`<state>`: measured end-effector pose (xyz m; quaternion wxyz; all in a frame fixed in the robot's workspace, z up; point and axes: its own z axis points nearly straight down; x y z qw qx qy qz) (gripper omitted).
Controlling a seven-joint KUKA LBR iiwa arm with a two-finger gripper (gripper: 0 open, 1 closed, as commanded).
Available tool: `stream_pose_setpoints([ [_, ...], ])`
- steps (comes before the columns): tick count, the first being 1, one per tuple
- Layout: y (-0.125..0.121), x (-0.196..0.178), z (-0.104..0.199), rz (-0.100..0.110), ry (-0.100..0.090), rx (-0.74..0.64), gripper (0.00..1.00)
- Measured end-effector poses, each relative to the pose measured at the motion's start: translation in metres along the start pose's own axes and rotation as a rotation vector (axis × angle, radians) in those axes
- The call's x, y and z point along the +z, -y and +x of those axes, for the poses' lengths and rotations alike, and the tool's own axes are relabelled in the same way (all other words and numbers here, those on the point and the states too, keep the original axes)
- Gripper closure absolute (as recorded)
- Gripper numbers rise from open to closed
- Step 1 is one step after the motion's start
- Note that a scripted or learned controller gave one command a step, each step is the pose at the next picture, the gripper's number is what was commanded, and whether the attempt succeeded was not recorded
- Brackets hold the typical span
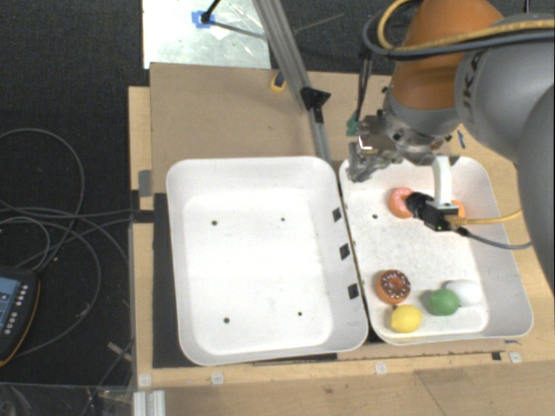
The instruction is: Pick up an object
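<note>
Nearest the lower frame edge, a yellow ball [405,319] lies in the right bin [507,310]: apparently light, smooth, best gripped across its middle. Jaws [362,159] at upper centre; their state cannot be told.

dark carpet floor [69,76] with loose black cables [52,224] beside a wooden bench [217,111].

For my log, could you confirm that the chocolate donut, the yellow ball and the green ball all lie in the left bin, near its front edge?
Not quite: the camera view shows the chocolate donut, the yellow ball and the green ball in the right bin, not the left bin. They do lie near its front edge.
</note>
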<state>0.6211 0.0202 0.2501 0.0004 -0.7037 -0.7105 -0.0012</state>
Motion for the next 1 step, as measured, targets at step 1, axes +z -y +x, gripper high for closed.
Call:
stream_pose_setpoints([
  [1, 0.0009, 0.0063, 0.0506, 0.001, 0.000, 0.000, 1.00],
])
